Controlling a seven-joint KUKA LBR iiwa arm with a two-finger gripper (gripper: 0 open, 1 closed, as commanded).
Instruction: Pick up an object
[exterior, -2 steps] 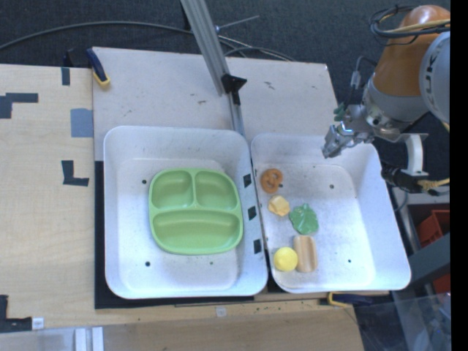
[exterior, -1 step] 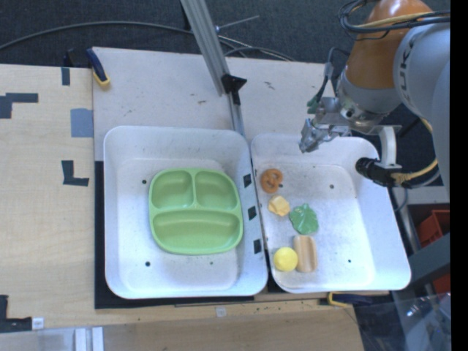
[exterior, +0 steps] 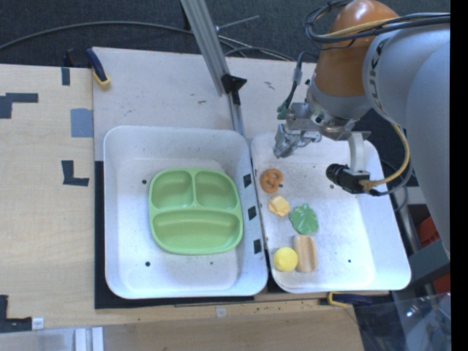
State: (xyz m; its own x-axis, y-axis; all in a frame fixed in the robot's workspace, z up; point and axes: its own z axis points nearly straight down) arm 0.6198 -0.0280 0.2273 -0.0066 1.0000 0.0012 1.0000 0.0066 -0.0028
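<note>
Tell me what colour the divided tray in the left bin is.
Light green, clear in the camera view: the tray sits in the left bin.

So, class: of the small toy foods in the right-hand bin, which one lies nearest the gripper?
The round orange piece. It lies just below the gripper, at the top of the cluster; the yellow, green and tan pieces lie farther down.

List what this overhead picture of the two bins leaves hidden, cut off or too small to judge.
- Gripper, camera view: too small and dark to tell how the jaws stand.
- Right bin, camera view: its upper wall is covered by the arm's wrist.
- Small toys in the right bin: too small to name for certain.
- Arm: cut off by the right edge.
</note>
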